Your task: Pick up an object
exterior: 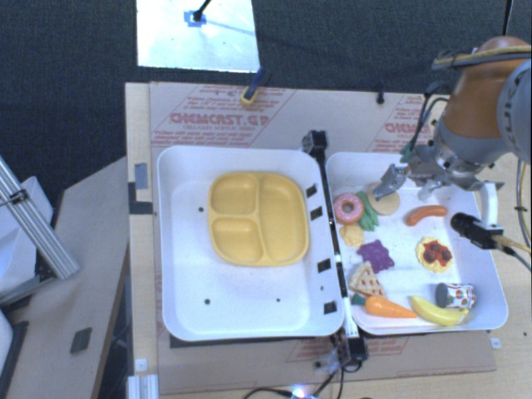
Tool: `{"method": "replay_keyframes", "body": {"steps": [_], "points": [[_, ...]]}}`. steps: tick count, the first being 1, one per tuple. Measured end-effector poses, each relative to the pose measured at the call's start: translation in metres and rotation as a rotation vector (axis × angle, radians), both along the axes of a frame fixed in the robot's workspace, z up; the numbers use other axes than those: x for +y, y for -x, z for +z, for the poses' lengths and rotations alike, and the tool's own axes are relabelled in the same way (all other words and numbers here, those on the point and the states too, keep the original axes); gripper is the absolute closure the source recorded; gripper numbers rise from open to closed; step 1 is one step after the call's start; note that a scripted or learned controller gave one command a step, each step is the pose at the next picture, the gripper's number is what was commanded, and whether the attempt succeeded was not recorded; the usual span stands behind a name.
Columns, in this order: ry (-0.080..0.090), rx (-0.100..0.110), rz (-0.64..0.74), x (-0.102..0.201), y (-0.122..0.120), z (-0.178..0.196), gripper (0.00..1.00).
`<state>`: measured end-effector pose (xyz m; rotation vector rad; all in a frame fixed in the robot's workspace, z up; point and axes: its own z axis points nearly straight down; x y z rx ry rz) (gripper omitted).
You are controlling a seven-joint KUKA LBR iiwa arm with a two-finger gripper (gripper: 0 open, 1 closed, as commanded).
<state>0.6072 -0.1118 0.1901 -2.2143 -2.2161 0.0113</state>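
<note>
Nearest the camera, a banana and carrot lie at the right bin's front edge. A yellow divided plate sits in the left bin. The hand hovers over the right bin's rear, near the pink donut; whether it is open cannot be told.

Left bin: touches the right bin along the black middle divider.
Yellow plastic plate with three sections: in the left bin, left of the divider.
Pink toy donut: in the right bin, just right of the divider.
Purple toy grapes: nearer the front than the donut.
Waffle toy: in front of the grapes.
Orange toy carrot: in front of the waffle.
Yellow toy banana: right of the carrot.
Toy sausage: right of the donut.
Small toy pizza: in front of the sausage.
</note>
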Motion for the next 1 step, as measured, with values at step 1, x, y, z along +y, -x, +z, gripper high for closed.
{"method": "replay_keyframes", "body": {"steps": [1], "points": [[0.001, -0.012, 0.002, 0.0001, -0.0029, 0.0071, 0.0]]}}
